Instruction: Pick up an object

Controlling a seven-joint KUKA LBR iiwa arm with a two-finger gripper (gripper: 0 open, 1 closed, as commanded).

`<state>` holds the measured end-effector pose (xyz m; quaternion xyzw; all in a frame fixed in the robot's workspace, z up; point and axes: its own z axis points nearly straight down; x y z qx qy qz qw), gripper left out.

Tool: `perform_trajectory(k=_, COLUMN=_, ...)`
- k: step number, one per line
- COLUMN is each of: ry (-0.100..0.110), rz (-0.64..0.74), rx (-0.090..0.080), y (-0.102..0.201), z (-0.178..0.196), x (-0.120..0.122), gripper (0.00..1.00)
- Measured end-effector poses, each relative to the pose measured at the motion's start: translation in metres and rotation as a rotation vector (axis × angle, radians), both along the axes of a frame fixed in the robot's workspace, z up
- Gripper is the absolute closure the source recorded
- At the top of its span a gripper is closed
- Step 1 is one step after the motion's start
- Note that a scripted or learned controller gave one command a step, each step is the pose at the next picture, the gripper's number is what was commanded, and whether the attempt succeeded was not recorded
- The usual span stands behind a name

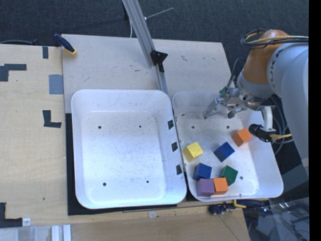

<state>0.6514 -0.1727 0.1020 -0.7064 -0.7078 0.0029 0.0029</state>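
My gripper [219, 108] hovers over the right bin [266, 182], jaws apart and holding nothing, well above the yellow cube [193, 150] and blue cube [224, 151].

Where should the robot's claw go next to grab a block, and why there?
Probably toward the orange block and down over it. The gripper hangs above bare floor at the far end of the right bin with nothing between its fingers. That block looks nearest and sits apart from the others, unlike the crowded purple block.
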Motion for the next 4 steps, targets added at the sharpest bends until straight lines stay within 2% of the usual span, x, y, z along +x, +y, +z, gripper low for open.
perform_trajectory(k=1, ry=-0.006, rz=0.001, rx=-0.001, y=0.001, z=0.015, x=0.002, gripper=1.00)
perform_trajectory(k=3, ry=-0.013, rz=0.000, rx=-0.002, y=0.004, z=0.130, x=-0.001, gripper=1.00)
perform_trajectory(k=4, ry=-0.009, rz=0.005, rx=0.002, y=0.060, z=0.135, x=0.003, gripper=1.00)
